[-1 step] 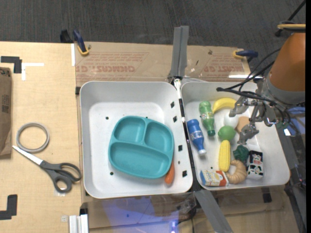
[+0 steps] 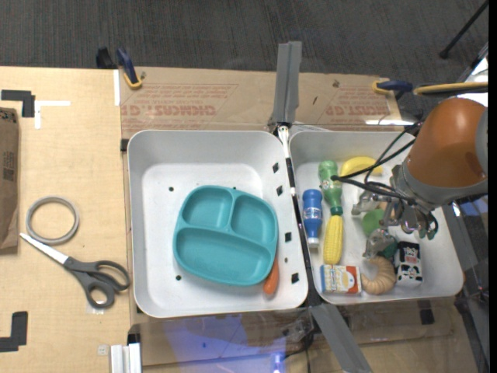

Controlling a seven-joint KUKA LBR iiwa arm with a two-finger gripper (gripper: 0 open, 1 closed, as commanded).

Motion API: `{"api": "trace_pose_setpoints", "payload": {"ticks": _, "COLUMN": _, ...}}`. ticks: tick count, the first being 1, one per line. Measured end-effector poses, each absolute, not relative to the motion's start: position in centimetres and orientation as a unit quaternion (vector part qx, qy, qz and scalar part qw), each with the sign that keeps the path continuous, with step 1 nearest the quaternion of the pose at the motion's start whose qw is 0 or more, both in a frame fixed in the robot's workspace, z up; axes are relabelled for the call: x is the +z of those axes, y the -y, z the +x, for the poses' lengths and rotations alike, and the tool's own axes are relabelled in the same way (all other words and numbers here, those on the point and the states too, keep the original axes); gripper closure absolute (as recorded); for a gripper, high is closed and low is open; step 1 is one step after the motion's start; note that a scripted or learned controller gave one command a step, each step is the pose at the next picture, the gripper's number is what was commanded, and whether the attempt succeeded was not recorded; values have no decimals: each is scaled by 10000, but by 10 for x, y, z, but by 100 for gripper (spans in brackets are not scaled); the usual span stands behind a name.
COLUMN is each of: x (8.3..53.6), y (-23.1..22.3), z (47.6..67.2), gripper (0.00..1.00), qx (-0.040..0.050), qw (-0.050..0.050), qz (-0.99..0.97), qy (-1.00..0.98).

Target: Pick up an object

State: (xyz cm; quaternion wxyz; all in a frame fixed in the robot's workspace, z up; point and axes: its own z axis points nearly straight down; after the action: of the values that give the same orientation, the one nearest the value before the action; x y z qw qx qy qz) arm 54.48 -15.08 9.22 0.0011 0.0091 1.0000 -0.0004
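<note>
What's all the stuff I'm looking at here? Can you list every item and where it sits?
Bins: two, white, side by side on the bench.
Divided plate: one, teal, in the left bin.
Carrot: one, orange, by the plate's lower right edge.
Bottle: one, blue, right bin, left side.
Green bottle: one, right bin, top.
Banana: one, yellow, right bin, top.
Corn cob: one, yellow, right bin.
Carton: one, white and orange, right bin, front.
Croissant: one, tan, beside the carton.
Scissors: one, grey-handled, left of the bins.
Tape roll: one, grey, above the scissors.
Gripper: one, over the right bin.
</note>
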Motion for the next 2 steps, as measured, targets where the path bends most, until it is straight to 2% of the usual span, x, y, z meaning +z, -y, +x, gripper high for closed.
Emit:
{"api": "trace_pose_setpoints", "payload": {"ticks": 1, "x": 102, "y": 149, "z": 547, "gripper": 100, "qx": -9, "qw": 31, "qz": 65, "qy": -10000}}
{"api": "trace_pose_setpoints", "payload": {"ticks": 2, "x": 102, "y": 149, "z": 547, "gripper": 0, "qx": -7, "qw": 30, "qz": 65, "qy": -10000}}
